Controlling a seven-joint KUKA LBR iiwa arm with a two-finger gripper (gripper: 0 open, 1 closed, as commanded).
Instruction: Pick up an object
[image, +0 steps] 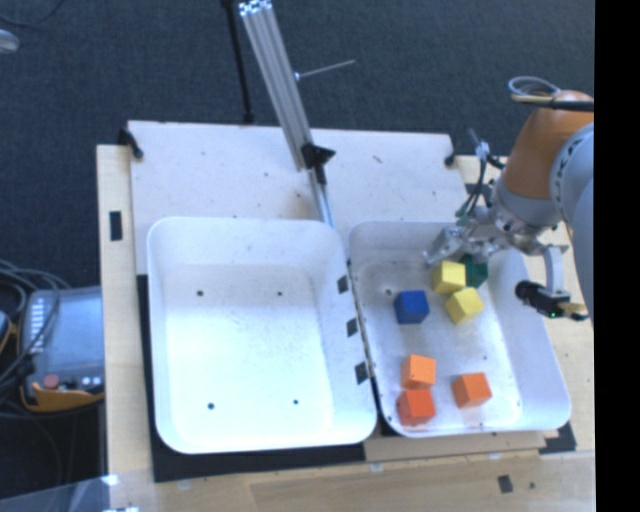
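**Arm low over the far end of the right bin**

Nearest us, at the front of the right bin (545, 405), we see three orange cubes: one (416, 405) by the bin's left wall, a second (420, 371) touching it just behind, and a third (471, 389) a little to the right, apart from the pair. Farther in lies a blue cube (411, 306), alone near the middle. To its right are two yellow cubes, the nearer one (464, 304) and the farther one (450, 277), corner to corner or very nearly so. A green cube (477, 271) peeks out just behind them, partly covered by the arm's tooling.

The left bin (170, 330) sits beside it on the desk (115, 300), their inner walls close together.

At the far end of the right bin the gripper (468, 246) hangs just above the farther yellow cube and the green one. We cannot tell whether its fingers are open or closed; the metal parts blur together there. We see no cube between them. Behind it rises the grey arm with its orange band (540, 140), coming in from the right. A slanted metal post (285, 95) stands at the back, between the bins.
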